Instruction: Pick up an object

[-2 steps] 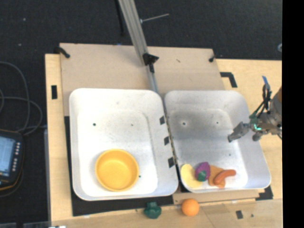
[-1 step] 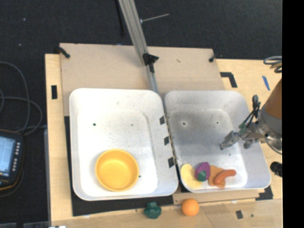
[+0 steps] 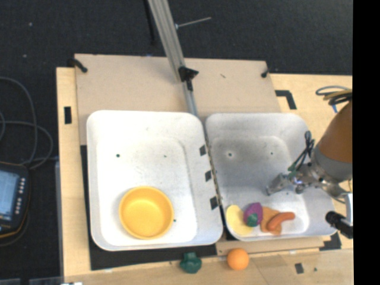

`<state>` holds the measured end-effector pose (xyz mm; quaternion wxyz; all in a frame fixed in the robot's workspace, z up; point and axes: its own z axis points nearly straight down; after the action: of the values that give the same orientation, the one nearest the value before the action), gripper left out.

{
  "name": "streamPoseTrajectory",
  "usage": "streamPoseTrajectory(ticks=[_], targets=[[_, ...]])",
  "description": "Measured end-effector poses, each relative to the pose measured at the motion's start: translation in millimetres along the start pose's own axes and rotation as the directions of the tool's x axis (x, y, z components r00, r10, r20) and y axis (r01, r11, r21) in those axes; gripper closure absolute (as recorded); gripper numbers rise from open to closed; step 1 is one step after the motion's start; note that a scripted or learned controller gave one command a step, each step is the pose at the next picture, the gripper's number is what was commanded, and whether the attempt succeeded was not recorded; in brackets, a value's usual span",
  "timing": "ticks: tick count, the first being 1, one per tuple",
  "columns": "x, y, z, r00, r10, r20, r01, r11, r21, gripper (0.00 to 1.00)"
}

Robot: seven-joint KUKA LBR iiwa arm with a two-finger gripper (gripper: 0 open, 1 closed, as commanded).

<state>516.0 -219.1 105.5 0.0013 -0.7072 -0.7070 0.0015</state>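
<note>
The grey arm's claw [image 3: 279, 186] hangs low in the right white plastic bin [image 3: 249, 135]; whether it is released or clenched cannot be told. Near it, by the front wall, cluster a purple toy [image 3: 254, 210], an orange sausage-shaped toy [image 3: 279, 219] and a pale yellow piece [image 3: 233, 217]. A round yellow bowl [image 3: 146, 212] sits in the left white bin [image 3: 142, 135].

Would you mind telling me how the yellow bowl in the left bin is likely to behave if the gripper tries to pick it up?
The yellow bowl looks like thin, smooth plastic, so probably light and stiff. Its rounded rim may be slippery and could slide from a two-finger pinch. It sits upright and wide, so it seems unlikely to tip, and a push would more likely make it skid across the left bin.
</note>
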Motion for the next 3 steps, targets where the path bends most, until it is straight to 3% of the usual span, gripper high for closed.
streamPoseTrajectory(ticks=[1, 3], targets=[[-1, 2, -14, 1.000, 0.003, 0.002, -0.003, 1.000, -0.009, 1.00], [-2, 3, -133, 1.000, -0.004, 0.004, 0.004, 1.000, -0.012, 1.00]])
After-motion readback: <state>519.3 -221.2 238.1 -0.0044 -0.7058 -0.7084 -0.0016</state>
